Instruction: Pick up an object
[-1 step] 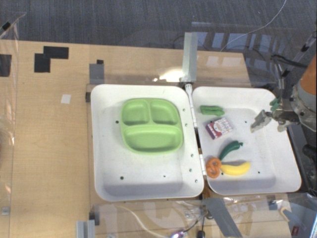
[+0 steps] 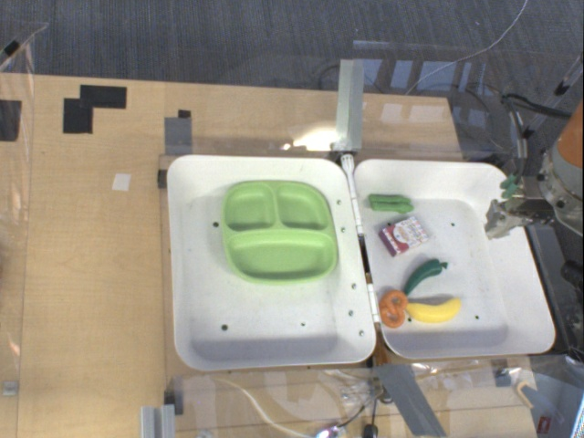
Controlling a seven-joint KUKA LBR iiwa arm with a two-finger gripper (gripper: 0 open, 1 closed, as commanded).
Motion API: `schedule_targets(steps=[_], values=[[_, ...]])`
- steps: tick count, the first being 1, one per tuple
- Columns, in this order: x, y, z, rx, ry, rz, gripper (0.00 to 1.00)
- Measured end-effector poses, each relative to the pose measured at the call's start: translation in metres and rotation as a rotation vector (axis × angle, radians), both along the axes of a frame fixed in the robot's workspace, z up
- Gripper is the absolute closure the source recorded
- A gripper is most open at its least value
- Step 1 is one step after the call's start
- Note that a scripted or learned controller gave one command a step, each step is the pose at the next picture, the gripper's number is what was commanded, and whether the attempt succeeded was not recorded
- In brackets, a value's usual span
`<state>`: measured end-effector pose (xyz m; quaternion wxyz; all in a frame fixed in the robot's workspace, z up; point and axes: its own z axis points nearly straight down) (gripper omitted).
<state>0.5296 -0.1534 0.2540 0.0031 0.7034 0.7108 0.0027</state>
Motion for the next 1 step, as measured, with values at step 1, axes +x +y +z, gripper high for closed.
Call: schedule_targets(steps=[1], values=[[0.0135, 0.0053, -0.0122, 0.001, 0.003, -0.029, 1.0]])
